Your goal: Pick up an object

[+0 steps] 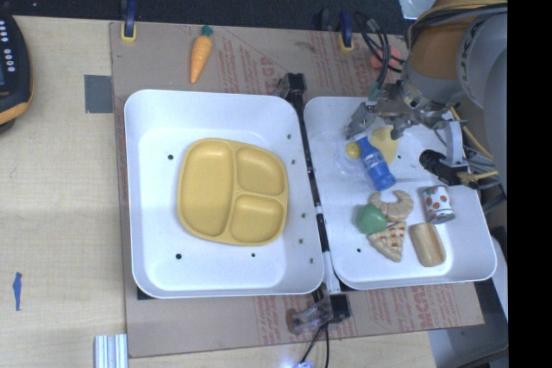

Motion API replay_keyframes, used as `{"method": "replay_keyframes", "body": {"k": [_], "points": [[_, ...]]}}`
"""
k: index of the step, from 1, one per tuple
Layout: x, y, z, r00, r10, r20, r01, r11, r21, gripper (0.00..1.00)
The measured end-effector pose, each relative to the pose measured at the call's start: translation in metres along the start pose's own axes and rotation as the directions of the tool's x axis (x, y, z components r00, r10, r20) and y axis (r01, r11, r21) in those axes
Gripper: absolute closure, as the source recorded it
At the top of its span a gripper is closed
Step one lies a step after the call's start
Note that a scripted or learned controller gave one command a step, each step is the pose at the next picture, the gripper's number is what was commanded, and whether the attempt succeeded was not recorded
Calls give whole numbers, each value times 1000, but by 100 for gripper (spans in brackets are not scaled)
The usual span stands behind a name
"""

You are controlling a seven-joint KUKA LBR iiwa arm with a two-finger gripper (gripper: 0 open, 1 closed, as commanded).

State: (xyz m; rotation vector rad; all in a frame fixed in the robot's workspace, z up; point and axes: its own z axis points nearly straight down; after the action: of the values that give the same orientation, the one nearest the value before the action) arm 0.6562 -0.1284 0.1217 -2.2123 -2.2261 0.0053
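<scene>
Bottle [375,164]: blue, lying tilted in the far left part of the right bin [483,267], its far end just beneath the gripper.
Gripper [373,127]: over the far left corner of the right bin, above the bottle's far end; whether it is spread or pressed together cannot be told, and nothing shows as pinched.
Arm [453,26]: grey with an orange band, reaching in from the right, far of the right bin.
Yellow piece [385,146]: right beside the bottle's far end, partly hidden.
Can [438,203]: small, white with red spots, at the right side of the right bin.
Bread roll [428,244]: brown, near of the can.
Pizza slice [390,240]: just left of the roll.
Green piece [372,220]: touching the pizza slice, with a tan ring [395,203] at its far side.
Left bin [147,185]: holds a yellow divided plate [233,190], three compartments.
Carrot [200,54]: orange, on the bench [60,211], far of the left bin.
</scene>
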Motion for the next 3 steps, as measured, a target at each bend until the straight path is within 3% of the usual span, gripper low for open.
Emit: {"method": "replay_keyframes", "body": {"k": [1,2,3], "points": [[11,-15,31,1000,0,0,0,1000,2,0],[9,-13,18,1000,0,2,0,1000,-2,100],[62,-49,-76,1000,-3,-1,3,1000,-10,100]]}}
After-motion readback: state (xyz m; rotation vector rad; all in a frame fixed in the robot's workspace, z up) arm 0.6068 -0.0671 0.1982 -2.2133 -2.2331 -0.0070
